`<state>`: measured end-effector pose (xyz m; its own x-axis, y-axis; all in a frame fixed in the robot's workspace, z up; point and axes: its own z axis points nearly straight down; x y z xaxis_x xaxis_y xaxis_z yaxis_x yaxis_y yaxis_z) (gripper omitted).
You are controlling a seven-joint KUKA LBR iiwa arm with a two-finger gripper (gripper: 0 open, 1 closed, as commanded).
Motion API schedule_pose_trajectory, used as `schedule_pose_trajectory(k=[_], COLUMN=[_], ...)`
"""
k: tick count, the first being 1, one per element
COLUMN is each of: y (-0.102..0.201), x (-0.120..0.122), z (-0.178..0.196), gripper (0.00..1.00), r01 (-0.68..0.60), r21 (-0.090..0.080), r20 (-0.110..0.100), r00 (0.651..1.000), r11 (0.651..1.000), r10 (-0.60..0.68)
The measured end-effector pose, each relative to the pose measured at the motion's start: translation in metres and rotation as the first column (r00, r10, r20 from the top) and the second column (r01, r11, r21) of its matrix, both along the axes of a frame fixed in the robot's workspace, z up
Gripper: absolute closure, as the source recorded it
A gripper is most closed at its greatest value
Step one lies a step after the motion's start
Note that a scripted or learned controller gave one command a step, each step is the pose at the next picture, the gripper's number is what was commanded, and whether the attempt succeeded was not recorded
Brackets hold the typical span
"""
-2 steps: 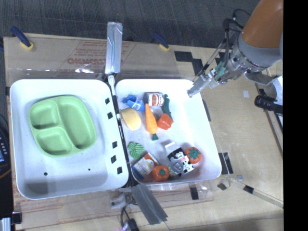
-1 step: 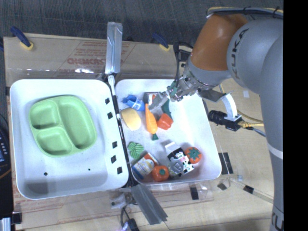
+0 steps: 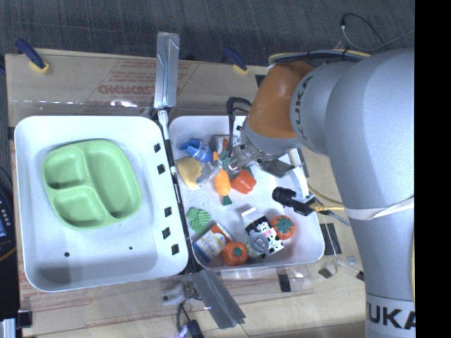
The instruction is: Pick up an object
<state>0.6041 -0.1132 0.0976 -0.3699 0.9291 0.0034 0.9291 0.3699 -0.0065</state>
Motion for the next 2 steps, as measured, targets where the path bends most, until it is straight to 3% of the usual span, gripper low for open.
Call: schedule_pose_trajectory(k=[1, 2], y=[0.0, 0.025], x=[0.0, -0.006], z=[0.009, 0.124], gripper=[1.0, 1.0], r01=[-0.005, -0.042], r21=[0.0, -0.001], r20=[-0.002, 0.006], r00=[1.0, 0.999], r11=[1.0, 0.999], r10=[0.005, 0.042])
